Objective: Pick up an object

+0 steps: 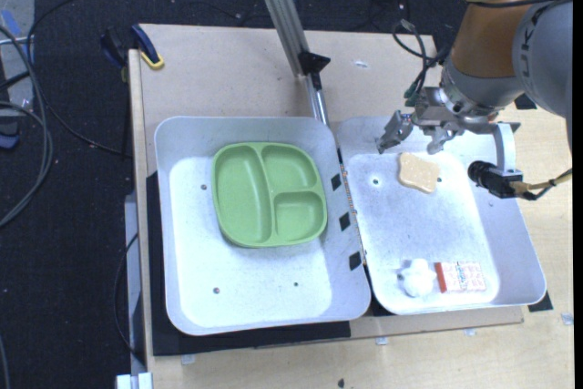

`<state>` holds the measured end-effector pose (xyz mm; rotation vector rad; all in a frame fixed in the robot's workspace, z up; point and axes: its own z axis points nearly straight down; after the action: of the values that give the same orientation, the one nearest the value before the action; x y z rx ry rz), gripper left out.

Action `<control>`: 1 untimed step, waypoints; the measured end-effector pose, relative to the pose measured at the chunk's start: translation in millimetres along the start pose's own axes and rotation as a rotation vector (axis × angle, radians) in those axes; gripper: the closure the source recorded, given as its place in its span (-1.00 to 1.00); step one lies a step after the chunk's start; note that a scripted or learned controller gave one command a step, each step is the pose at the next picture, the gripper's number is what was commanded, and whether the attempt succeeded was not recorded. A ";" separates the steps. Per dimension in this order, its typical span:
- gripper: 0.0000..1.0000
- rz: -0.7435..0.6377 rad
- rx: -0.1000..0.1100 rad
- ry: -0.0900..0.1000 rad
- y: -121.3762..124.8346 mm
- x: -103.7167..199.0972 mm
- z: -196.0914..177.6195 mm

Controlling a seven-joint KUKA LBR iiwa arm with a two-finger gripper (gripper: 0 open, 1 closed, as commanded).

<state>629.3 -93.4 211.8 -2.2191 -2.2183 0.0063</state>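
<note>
Green divided plate (271, 194) in white left bin (182, 287). White right bin (510, 260): tan bread slice (418, 173) at 12 o'clock; white ball (415, 278), red-and-white patterned packet (460, 277) at 6 o'clock. Grey arm (537, 59), orange band (496, 14).

- The green divided tray (270, 194) looks like smooth, slightly glossy plastic.
- Both white bins (187, 223) appear matt and speckled.
- The surface (228, 73) resembles pale, matt wood board.
</note>
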 end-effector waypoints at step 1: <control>-1.00 0.001 -0.002 -0.001 1.7 -2.5 43.9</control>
<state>630.8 -95.8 167.9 -2.2209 -2.2188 0.0049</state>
